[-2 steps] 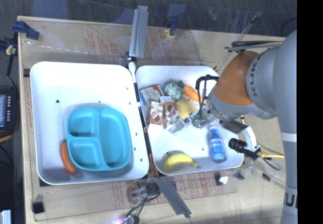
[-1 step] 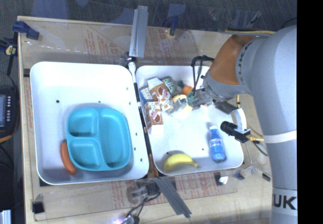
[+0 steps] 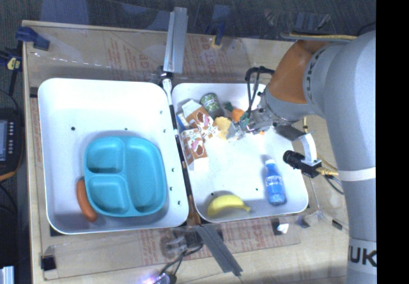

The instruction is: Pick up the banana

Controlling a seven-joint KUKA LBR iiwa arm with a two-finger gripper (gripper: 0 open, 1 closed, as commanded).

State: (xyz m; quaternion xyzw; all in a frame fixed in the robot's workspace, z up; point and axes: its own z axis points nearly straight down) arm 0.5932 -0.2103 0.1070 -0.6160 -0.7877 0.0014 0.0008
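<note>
Claw low in the right bin, far side, among small clutter (a can, snack packets); cannot tell its state from this slant. Banana lies flat at the near wall of the same bin, well apart from the claw. Blue bottle lies just right of the banana. Left bin carries a blue divided tray.

Showing the white letters "UK" on the grey arm, at five o'clock; nothing else legible.
</note>
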